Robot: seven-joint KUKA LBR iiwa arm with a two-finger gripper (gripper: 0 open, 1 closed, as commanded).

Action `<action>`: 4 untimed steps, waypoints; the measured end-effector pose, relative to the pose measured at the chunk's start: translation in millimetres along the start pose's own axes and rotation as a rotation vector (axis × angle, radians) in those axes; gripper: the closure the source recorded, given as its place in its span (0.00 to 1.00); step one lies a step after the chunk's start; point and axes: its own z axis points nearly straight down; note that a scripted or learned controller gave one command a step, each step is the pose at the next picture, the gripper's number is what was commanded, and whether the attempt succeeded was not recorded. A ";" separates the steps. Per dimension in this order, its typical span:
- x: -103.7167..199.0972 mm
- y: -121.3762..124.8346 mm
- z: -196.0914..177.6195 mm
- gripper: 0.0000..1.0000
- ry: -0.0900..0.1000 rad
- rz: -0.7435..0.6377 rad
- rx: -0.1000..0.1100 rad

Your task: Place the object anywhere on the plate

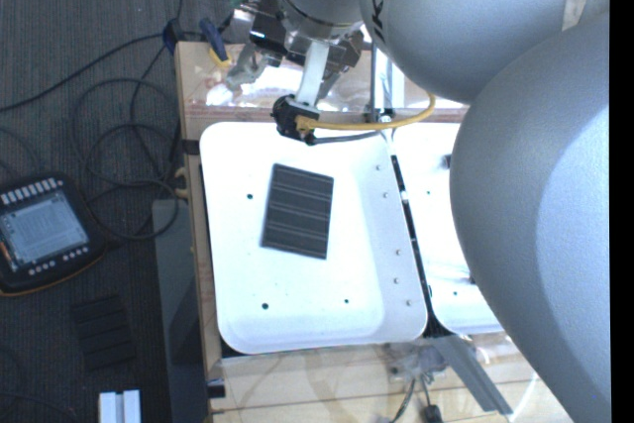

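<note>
Gripper (pixel 248 64) sits beyond far edge of dark ribbed rectangular slab (pixel 298 210); grip state can't tell; centre over it, descend straight.

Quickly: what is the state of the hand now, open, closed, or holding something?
Hand: cannot be told from this camera view.

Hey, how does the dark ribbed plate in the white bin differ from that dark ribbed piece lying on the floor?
The plate lies in the left bin; the floor piece lies on the carpet, off to the bin's left. The plate stands out sharply against white; the floor piece nearly blends into the carpet. The plate looks bigger in this view. Both are dark, rectangular, ribbed and lie flat.
</note>
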 end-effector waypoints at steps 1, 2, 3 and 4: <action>31.9 -6.7 89.6 0.00 -0.001 -0.028 0.002; 66.4 19.5 177.9 0.00 -0.001 -0.187 0.002; 66.6 20.1 180.4 0.00 0.000 -0.477 0.000; 29.0 33.9 140.1 0.00 0.001 -0.498 -0.002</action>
